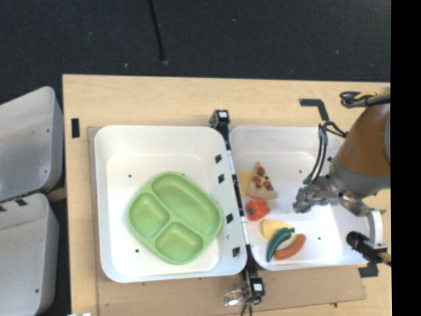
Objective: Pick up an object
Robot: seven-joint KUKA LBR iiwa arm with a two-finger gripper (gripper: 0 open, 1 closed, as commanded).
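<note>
Several toy foods lie in the right bin (289, 143): a pizza slice (261, 182) near its left wall, a red tomato (257, 209) below it, then a yellow piece (274, 228), a green pepper (279, 241) and an orange sausage (292, 247) near the front edge. My gripper (304, 201) hangs over the middle of that bin, to the right of the tomato and above the sausage. Nothing shows in its grasp.
The left bin (112, 176) holds a green divided plate (173, 216). A divider with black clips (230, 196) separates the bins. Cables (322, 150) run along the arm over the right bin's far side. White chairs (26, 150) stand left of the bench.
</note>
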